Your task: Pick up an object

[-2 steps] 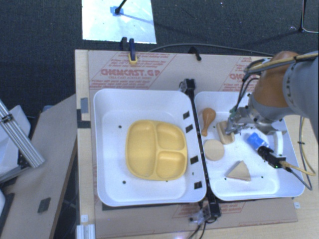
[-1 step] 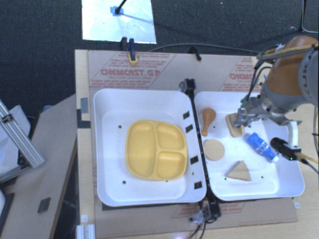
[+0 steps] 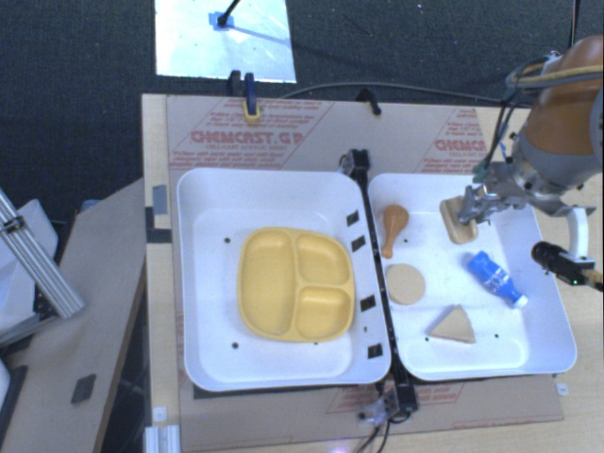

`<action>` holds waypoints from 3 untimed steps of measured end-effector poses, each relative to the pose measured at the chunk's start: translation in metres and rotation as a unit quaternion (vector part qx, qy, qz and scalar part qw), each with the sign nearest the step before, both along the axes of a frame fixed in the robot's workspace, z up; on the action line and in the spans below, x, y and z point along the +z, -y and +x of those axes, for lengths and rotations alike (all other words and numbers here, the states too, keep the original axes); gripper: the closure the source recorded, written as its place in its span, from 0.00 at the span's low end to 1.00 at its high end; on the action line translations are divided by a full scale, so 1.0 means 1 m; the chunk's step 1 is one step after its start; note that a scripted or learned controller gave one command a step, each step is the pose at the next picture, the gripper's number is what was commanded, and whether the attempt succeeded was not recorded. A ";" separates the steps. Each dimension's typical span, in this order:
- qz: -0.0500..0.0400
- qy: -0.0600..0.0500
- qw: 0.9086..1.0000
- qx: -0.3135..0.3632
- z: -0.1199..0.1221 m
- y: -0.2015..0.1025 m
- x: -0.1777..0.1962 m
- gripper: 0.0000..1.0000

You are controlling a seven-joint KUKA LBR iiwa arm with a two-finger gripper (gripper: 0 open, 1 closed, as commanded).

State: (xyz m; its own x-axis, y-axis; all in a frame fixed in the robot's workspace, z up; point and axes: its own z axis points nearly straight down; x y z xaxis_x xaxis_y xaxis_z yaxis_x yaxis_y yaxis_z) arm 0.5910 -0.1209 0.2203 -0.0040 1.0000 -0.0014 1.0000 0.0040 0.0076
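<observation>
In the right bin [image 3: 543, 347] lie a tan bread slice [image 3: 456, 225], a blue bottle [image 3: 494, 277], a brown drumstick-shaped piece [image 3: 392, 226], a round tan cookie [image 3: 406, 284] and a tan triangular wedge [image 3: 452, 326]. My gripper [image 3: 470, 208] hangs at the far side of this bin, directly over the bread slice's right part and partly covering it. I cannot make out whether it touches the slice. The orange band of the arm [image 3: 566, 111] rises behind it at the right.
The left bin [image 3: 203, 253] holds a yellow divided plate [image 3: 295, 283]. A black divider with clips [image 3: 370, 262] runs between the bins. A black fitting [image 3: 564, 262] of the arm sticks out over the right bin's right rim.
</observation>
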 end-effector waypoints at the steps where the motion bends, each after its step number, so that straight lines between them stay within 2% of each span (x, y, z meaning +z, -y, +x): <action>1: 0.000 0.000 1.000 0.000 0.002 0.002 0.065 1.00; 2: 0.000 -0.002 1.000 0.001 0.003 0.002 0.081 1.00; 3: 0.001 -0.003 1.000 0.002 -0.012 -0.047 0.079 1.00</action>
State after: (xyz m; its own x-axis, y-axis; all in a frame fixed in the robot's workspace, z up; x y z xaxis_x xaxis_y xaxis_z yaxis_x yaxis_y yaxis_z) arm 0.5792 -0.0739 0.2998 -0.0085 1.0000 0.0016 1.0000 0.0085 0.0011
